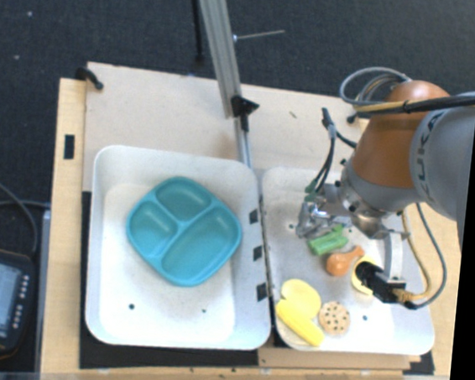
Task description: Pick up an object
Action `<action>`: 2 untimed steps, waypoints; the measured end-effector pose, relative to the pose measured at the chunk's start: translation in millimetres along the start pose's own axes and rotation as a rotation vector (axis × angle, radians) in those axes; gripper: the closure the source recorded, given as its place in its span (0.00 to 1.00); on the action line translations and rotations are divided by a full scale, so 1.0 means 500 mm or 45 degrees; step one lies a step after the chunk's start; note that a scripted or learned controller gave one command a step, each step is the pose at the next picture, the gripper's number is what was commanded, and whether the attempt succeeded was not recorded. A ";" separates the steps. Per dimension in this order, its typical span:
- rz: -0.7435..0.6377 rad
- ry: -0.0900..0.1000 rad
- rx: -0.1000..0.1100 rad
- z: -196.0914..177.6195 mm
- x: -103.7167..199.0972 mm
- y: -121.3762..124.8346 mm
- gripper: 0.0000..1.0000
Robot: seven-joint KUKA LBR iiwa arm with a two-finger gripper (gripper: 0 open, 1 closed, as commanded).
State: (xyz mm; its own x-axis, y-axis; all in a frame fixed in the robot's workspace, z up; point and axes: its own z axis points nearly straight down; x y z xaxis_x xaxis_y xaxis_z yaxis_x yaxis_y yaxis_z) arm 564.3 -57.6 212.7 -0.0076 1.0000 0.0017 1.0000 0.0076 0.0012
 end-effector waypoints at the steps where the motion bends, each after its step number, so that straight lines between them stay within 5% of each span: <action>1: -0.002 0.001 -0.001 -0.017 0.120 0.036 1.00; 2: -0.001 0.000 0.000 -0.019 0.212 0.061 1.00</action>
